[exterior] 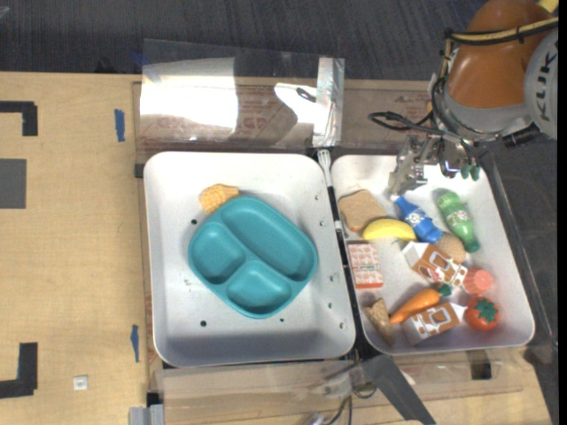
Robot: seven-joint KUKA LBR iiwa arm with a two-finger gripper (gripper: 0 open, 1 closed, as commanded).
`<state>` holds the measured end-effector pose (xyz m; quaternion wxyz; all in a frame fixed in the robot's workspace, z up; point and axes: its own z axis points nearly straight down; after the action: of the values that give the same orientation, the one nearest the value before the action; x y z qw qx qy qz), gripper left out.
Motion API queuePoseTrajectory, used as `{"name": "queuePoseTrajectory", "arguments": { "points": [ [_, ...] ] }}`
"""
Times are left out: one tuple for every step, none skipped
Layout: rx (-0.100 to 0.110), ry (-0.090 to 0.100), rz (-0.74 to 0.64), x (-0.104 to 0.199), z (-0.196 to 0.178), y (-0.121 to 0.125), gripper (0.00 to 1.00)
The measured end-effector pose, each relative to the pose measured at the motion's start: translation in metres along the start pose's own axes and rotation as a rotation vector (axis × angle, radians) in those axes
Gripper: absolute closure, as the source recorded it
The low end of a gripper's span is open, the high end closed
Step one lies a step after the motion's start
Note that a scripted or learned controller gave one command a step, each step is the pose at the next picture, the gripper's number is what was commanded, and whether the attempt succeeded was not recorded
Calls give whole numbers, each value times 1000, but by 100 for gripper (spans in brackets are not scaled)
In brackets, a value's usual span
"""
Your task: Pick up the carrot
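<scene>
The carrot (pixel 415 306) is orange with a green top and lies at a slant in the front part of the right bin (pixel 518 304), between two small brown-and-white cartons. My gripper (pixel 409 172) hangs over the far left part of that bin, above a blue bottle (pixel 416 218) and well behind the carrot. It holds nothing that I can see.
The right bin is crowded: bread slice (pixel 358 208), banana (pixel 390 229), green bottle (pixel 456 220), pink cup (pixel 478 281), red tomato (pixel 483 314), a packet (pixel 365 266). The left bin (pixel 168 237) holds a teal divided plate (pixel 252 255) and a yellow item (pixel 218 197).
</scene>
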<state>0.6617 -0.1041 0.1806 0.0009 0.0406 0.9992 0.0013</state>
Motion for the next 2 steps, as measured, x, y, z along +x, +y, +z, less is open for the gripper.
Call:
{"name": "queuePoseTrajectory", "arguments": {
  "points": [
    [1,-9,47,-1,-13,8,100],
    [1,-4,33,0,-9,38,100]
  ]
}}
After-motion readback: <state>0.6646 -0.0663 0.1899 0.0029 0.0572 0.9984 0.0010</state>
